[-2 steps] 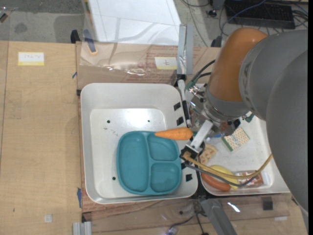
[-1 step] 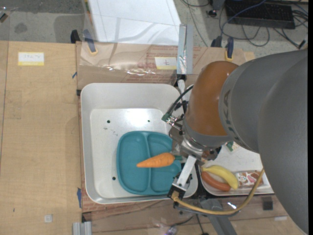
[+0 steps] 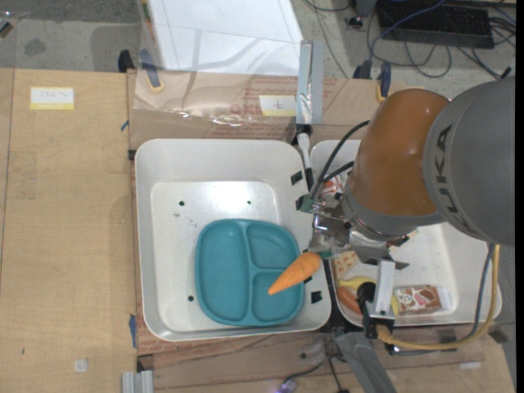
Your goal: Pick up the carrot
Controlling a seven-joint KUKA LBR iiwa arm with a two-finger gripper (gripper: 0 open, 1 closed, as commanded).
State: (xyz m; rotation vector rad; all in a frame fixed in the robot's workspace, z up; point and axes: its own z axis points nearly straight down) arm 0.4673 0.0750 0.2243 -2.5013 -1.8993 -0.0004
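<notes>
A: Where is the carrot (image 3: 295, 273)?

B: In the left bin (image 3: 155, 219), lying across the right edge of the teal tray (image 3: 225, 277); its thin end points down-left into the tray's lower right compartment, its thick end points up-right toward the bin's right wall.

A: And the gripper (image 3: 323, 240)?

B: Right above the carrot's thick end, at the wall between the bins; the arm (image 3: 426, 162) covers most of it, so I cannot tell how the claw stands, nor whether it touches the carrot.

A: What crowds it?

B: The tray under it; the bin wall beside it; the arm overhead hides much of the right bin (image 3: 467, 301).

A: Counts?

B: One carrot; one tray with three compartments; two bins; in the right bin a flat packet (image 3: 419, 299) and an orange-and-yellow piece (image 3: 354, 291), partly hidden.
</notes>
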